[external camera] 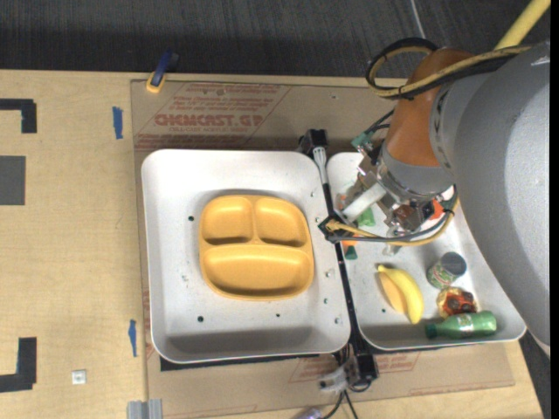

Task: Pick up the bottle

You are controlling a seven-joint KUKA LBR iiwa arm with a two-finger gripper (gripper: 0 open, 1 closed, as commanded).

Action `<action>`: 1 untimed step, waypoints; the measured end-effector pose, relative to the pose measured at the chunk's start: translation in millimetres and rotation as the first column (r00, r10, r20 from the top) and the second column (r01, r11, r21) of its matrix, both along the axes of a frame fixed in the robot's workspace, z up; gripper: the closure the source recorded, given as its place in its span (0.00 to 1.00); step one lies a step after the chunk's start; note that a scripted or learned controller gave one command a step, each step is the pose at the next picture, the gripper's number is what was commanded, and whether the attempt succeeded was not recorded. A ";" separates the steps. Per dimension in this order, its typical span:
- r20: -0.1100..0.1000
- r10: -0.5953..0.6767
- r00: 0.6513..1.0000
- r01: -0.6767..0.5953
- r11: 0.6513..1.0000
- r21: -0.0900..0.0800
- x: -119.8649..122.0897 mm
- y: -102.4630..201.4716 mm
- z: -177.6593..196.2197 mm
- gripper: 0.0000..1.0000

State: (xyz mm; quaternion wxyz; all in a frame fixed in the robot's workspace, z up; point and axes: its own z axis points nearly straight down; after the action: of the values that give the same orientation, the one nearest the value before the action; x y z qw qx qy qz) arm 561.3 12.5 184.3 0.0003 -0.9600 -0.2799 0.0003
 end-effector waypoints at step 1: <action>-0.005 -0.358 0.934 0.358 0.934 0.001 -43.8 2.4 -0.1 0.00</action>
State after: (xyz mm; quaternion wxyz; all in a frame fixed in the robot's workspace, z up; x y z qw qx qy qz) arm 517.5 14.9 184.2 0.0018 -0.9949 -0.1004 0.0024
